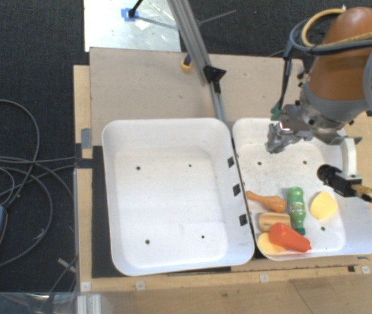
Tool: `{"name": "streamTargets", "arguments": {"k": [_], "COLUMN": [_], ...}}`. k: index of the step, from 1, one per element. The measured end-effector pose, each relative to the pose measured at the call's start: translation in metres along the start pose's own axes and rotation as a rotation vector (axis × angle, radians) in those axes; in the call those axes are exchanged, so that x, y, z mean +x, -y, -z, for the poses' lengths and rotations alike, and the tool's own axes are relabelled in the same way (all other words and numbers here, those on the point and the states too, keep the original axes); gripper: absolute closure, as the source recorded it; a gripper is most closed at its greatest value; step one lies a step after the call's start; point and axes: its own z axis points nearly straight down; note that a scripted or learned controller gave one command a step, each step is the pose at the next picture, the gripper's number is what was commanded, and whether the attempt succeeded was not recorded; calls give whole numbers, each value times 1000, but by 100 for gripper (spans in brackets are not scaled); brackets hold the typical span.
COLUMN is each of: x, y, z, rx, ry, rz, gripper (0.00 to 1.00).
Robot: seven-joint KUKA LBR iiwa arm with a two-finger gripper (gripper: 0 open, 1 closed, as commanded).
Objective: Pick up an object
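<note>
My gripper (276,141) hangs over the far part of the right bin (251,133), well above and behind the objects. In the bin's near half lie a green bottle (295,206), a yellow lemon-like piece (323,205), a red pepper-like piece (289,237), an orange carrot-like piece (267,201), a tan bread-like piece (272,220) and a yellow piece (268,244) at the near rim. Nothing shows between the gripper's tips.
The left bin (166,195) sits beside the right one, joined by black clips. A grey pole (196,41) slants over the bench's far side. A black fitting with cable (333,177) sits at the right bin's right rim.
</note>
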Motion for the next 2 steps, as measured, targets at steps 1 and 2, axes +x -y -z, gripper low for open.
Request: {"name": "streamTargets", "arguments": {"k": [1, 2], "x": [59, 106], "y": [16, 32], "z": [-12, -15], "rx": [1, 1], "ry": [0, 0], "rz": [1, -1], "gripper": [100, 100]}}
